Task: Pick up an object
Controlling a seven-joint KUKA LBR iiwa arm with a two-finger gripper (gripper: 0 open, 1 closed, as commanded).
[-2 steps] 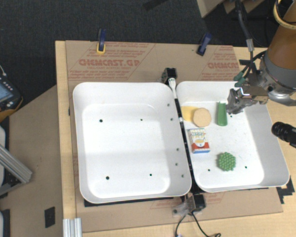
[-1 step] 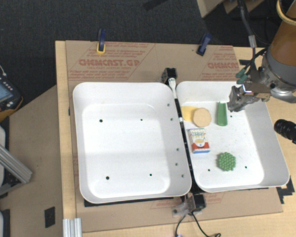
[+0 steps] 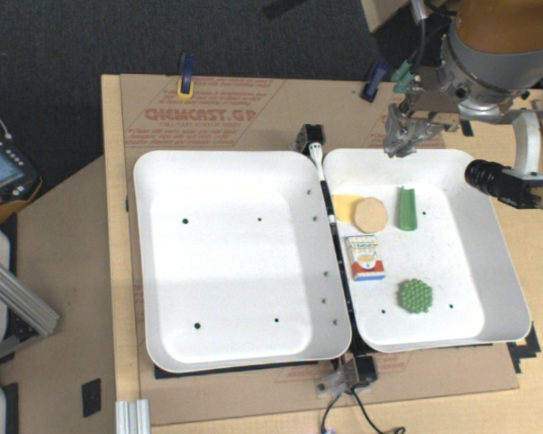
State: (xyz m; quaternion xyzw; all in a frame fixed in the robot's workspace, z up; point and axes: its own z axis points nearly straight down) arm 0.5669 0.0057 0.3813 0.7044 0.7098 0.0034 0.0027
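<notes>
The disc (image 3: pixel 370 214), round and tan, lies in the far left part of the right bin (image 3: pixel 489 242), and the other loose things sit around it. A yellow slice (image 3: pixel 343 207) lies on the disc's left, touching it and seemingly tucked partly under its edge. A green stick (image 3: pixel 406 209) lies just right of the disc, pointing away from the camera, with a strip of bare bin floor between the two. A small carton (image 3: pixel 365 257), white with orange and blue print, lies flat just nearer the camera than the disc, close but apart from it. A knobbly green ball (image 3: pixel 414 296) rests nearer still and to the right, well apart from the disc. The gripper (image 3: pixel 402 147) hangs beyond the disc and slightly to its right, over the bin's far rim; whether it is open or closed cannot be told from this angle. Left of the disc, past the slice and the black seam between the bins, sits the left bin (image 3: pixel 226 269). A black clip (image 3: pixel 309 138) sits at the seam's far end, beyond and left of the disc.
</notes>
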